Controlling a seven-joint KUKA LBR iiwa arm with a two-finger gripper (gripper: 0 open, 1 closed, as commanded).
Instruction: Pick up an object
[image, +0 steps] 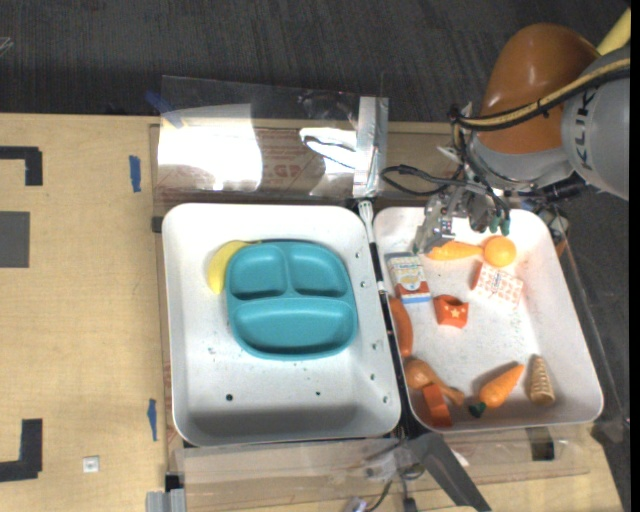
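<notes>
My gripper (447, 222) sits low over the upper left corner of the right bin (575, 330); its opening cannot be determined. An orange carrot (452, 252) lies just below it, an orange ball (499, 251) beside that.

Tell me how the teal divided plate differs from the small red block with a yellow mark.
The teal divided plate is much larger than the small red block. The plate is a rounded, flat shape with three compartments; the block is boxy with a yellow mark on its face. The plate lies in the left white bin, partly covering a yellow item; the block sits in the right white bin among other toy foods. Both rest untouched on the bin floors.
</notes>
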